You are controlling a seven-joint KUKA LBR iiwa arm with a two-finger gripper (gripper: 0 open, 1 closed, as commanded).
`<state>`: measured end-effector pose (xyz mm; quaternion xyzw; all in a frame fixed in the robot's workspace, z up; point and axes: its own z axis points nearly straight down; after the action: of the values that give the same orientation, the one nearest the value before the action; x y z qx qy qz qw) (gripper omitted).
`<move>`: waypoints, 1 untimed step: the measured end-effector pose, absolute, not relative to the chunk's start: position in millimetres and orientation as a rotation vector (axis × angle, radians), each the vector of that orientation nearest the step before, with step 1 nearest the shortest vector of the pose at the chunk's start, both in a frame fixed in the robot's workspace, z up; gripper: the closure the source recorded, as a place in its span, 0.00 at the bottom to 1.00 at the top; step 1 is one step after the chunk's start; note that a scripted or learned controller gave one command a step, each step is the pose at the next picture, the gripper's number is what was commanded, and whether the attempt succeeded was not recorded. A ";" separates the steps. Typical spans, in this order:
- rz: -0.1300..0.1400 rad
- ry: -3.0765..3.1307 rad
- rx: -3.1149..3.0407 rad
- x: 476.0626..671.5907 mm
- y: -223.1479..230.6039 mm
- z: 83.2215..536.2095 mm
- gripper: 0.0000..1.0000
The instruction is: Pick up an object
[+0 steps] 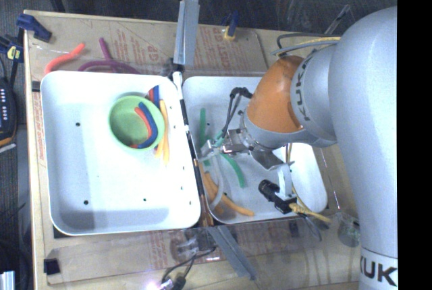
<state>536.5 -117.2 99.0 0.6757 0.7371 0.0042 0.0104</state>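
My gripper point(216, 148) is low over the left part of the right bin point(223, 88), under the orange-banded wrist. A thin green stick point(202, 124) lies just behind it. Another green stick point(236, 171) slants to its front right. Two orange sticks point(233, 205) lie near the bin's front left corner. The arm hides much of this bin. In the left bin point(74, 167) stands a green bowl point(132, 121) with red, blue, orange and yellow sticks point(160, 125) over its right rim.
Behind the left bin, an orange stick point(65, 58) and purple pieces point(102, 52) lie on the bench. Blue clamps point(32, 25) grip the bench's back edge. A metal bar point(186, 29) stands upright between the bins at the back.
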 end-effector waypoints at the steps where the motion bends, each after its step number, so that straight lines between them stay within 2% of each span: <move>1: 0.005 2.314 2.105 535.3 -116.7 107.8 1.00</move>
<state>535.3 -116.7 107.8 0.6730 0.7396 0.0015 0.0067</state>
